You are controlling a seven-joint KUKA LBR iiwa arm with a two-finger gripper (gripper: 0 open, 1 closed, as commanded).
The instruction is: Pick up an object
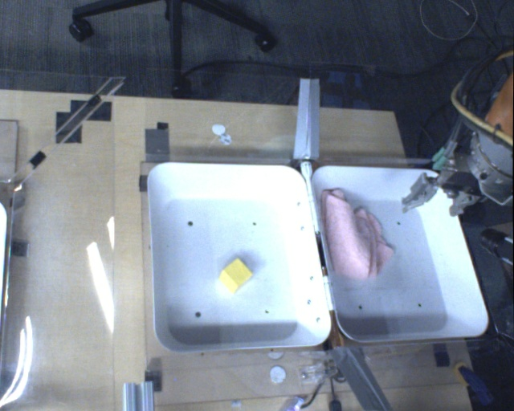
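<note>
So far nothing picked. Gripper (434, 193) hovers over right bin's (450, 321) far right corner, fingers apart, empty. Pink cloth (353, 241) (crumpled) lies by that bin's left wall; yellow block (236, 275) mid left bin (185, 329).

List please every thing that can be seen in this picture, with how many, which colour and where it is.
left bin: one, white, on the bench, left of the metal divider
right bin: one, white, beside the left bin
yellow block: one, yellow, on the floor of the left bin, a little below its middle
pink cloth: one, pink, bunched, at the left side of the right bin
bench: one, light wood, under both bins
office chair base: one, black, on the dark floor above the bench
arm: one, grey with an orange band, at the right edge
gripper: one, grey, over the upper right corner of the right bin
</note>
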